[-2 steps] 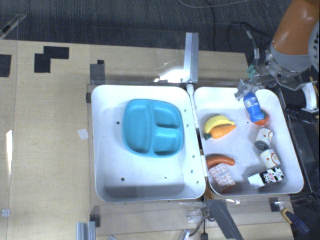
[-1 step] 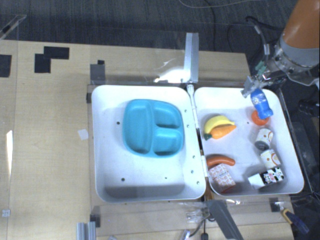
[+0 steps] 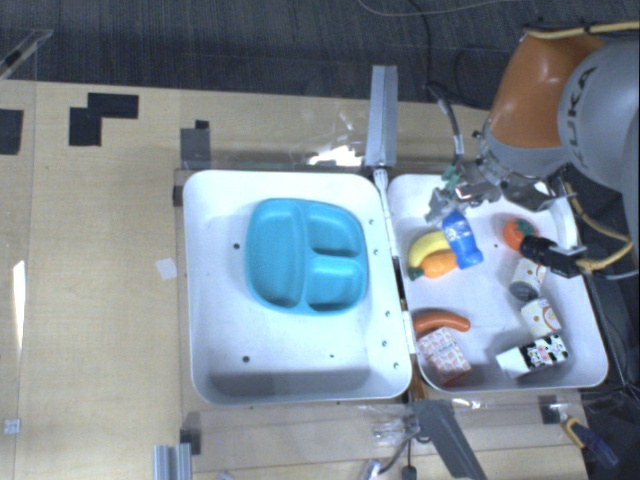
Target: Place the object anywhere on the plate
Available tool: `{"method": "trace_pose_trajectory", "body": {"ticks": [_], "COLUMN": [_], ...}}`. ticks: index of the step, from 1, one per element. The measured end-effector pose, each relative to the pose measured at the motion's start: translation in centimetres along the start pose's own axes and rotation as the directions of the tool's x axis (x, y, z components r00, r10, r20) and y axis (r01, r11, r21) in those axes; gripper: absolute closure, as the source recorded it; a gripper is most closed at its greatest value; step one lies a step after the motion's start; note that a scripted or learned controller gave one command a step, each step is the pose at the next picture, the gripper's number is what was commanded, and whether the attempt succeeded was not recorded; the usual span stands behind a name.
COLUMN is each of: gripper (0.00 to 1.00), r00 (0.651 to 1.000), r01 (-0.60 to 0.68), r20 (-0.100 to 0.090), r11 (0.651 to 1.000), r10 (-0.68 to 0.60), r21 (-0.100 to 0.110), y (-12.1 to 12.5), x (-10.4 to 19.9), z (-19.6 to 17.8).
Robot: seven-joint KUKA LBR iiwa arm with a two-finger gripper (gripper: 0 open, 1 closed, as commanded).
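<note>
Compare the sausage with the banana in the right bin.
The sausage is red-orange; the banana is yellow. The sausage lies nearly straight, left to right; the banana curves and slants. The sausage sits nearer the bin's front, just above a pink-and-white wrapped item; the banana lies farther back, against an orange fruit and a blue bottle. Both are elongated toy foods near the right bin's left wall.

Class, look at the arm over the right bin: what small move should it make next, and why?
Probably lower the tool straight onto the blue bottle just beneath it. The bottle lies in the right bin beside the banana, while the blue plate in the left bin bears no object yet.
</note>
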State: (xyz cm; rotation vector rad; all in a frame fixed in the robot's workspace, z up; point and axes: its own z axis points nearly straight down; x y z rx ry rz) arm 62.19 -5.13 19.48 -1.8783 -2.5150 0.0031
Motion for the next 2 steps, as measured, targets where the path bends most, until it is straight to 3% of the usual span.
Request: {"method": "trace_pose_trajectory", "body": {"ticks": [1,2], "gripper": [1.0,0.0], "r00": [0.993,0.993], "r01": [0.12,0.12], "r20": [0.0,0.001], "r11": [0.993,0.993], "r10": [-0.12,-0.12], "r21": [0.0,-0.001], "y": [3.26,3.27], "x": [7.88,7.86], "z": [1.38,1.31]}}
